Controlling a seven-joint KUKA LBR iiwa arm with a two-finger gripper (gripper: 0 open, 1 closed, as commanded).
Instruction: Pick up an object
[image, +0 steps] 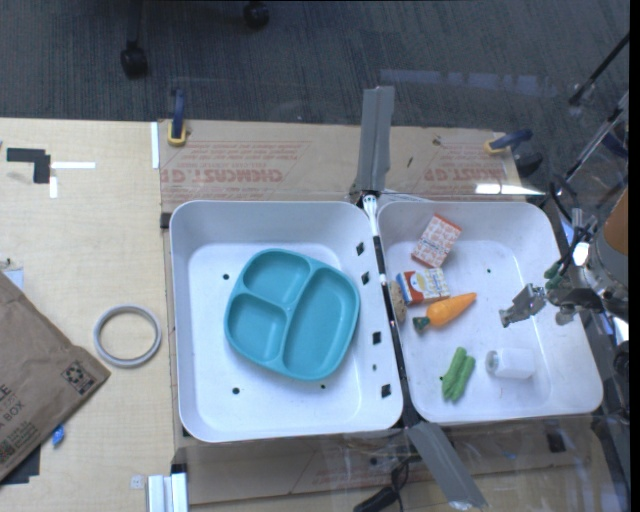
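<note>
I have the gripper (522, 304) over the right bin (560, 300), close to its right wall, and its fingers look spread with nothing between them. The nearest pick from it is the white cylinder (511, 363), just below and a touch left of the gripper, lying on its side with its long axis roughly left to right. Nothing sits between the 2, so I judge a short drop toward the near edge of the bin would reach it, though it may roll if nudged.

Further left of the gripper lie the green bean pods (458, 374), long axis running up and right, near the cylinder but apart from it. Level with the gripper and left is the carrot (449, 309), touching the small carton (421, 287). Beyond that, toward the far wall, sits the patterned packet (437, 241). Farthest left, the left bin (190, 330) holds the teal divided plate (292, 314)
</note>
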